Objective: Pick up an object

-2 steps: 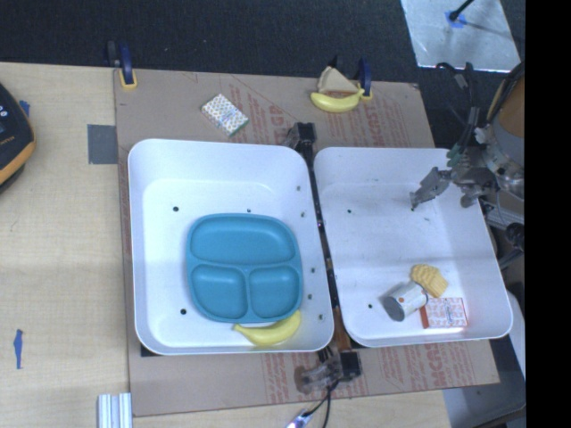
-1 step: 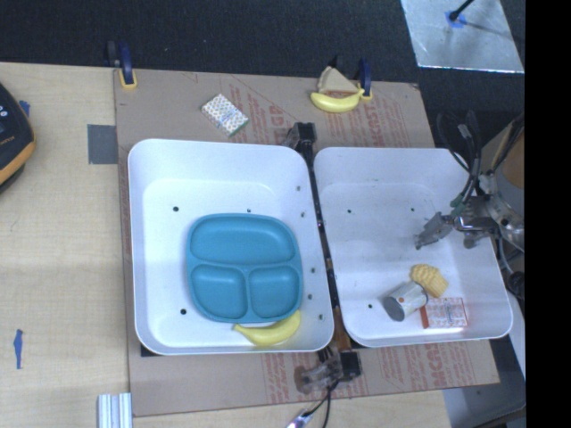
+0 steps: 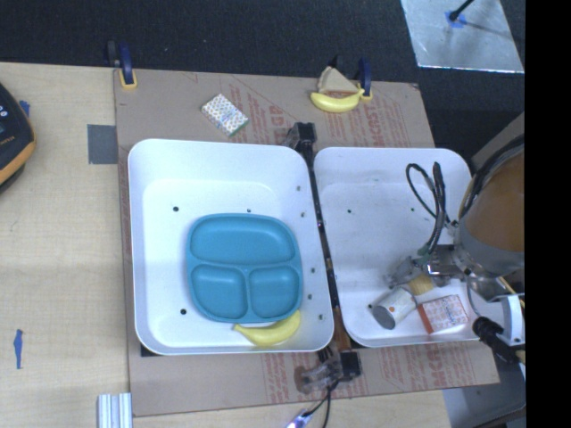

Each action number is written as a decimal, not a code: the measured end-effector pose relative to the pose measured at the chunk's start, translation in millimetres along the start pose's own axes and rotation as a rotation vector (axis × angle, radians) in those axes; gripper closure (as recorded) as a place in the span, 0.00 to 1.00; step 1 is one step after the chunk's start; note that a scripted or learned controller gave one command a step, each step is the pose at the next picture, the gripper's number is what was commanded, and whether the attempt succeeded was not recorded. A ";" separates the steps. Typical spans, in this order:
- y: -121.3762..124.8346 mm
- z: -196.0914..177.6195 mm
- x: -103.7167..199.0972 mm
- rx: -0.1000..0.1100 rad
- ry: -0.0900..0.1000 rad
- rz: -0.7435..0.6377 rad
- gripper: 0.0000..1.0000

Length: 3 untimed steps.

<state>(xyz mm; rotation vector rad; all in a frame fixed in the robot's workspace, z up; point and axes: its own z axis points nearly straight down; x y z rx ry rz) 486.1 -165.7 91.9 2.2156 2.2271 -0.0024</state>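
Now, arm: it comes in from the right edge of the frame — grey, with an orange band near the wrist.

Gripper (image 3: 419, 273): it is low in the right bin (image 3: 375, 185), in the lower right part of the frame. I cannot tell how the fingers stand; the spot is too small and crowded.

Tube (image 3: 395, 308): a small grey and white tube lies in the right bin, just below and a bit to the left of the gripper. Its long side runs on a slant, from lower left up to upper right, and the upper end points at the gripper. I cannot tell if they touch.

Packet (image 3: 443, 313): a flat white and red packet lies just right of the tube, near the bottom wall of the right bin.

Left bin (image 3: 152, 239): it holds a blue tray (image 3: 243, 266) with three parts, and a banana (image 3: 269, 331) touching the tray's lower edge.

Other things: a second banana (image 3: 335, 101) and a small patterned pad (image 3: 224, 113) lie outside the bins, at the top.

What matters next: I think the tube is the nearest thing to grab — the gripper must go down and a little left, and close across the tube's short side.
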 end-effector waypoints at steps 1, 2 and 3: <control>-0.6 -9.5 -0.6 0.003 0.000 -0.004 1.00; 75.0 -11.7 54.9 0.002 0.001 -0.001 1.00; 74.5 -100.3 132.8 0.002 0.002 0.001 1.00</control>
